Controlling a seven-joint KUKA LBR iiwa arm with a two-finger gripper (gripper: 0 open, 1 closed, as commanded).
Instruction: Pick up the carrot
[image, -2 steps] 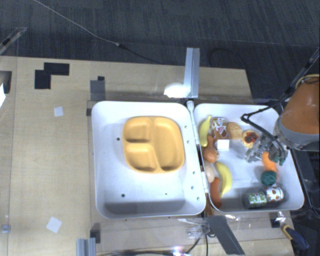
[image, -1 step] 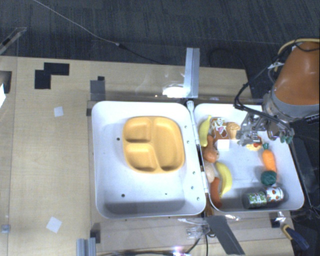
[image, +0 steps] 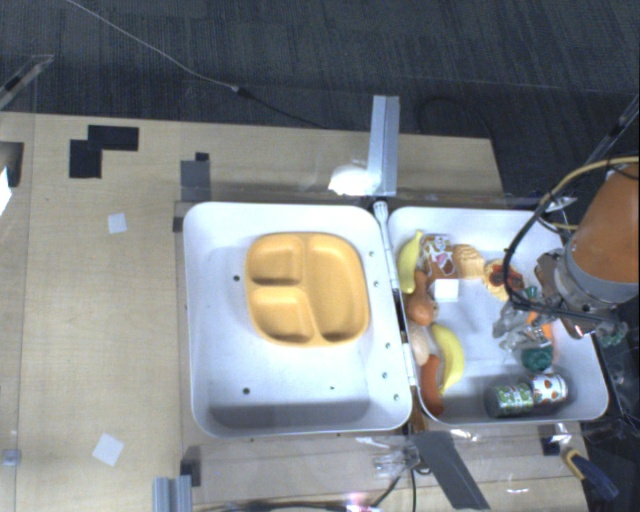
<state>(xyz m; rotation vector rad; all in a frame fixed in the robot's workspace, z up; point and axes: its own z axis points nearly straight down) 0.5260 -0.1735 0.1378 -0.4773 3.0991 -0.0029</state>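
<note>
**Arm low over right bin, carrot at gripper**

Left bin (image: 215, 300) holds a yellow divided plate (image: 303, 288). Right bin (image: 590, 395) holds the grey arm (image: 605, 245), two bananas (image: 449, 356) (image: 408, 260) and a can (image: 526, 394) lying on its side. The gripper (image: 522, 325) sits above the can; jaw state cannot be told. An orange sliver, apparently the carrot (image: 541, 319), lies at the gripper

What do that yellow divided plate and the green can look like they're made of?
The yellow plate looks like molded plastic: one even matte color, soft rounded compartment edges, no glare. The green can, lying on its side in the right bin, looks like metal with a printed label, judging by its shiny silvery end, though it may be a toy.
</note>
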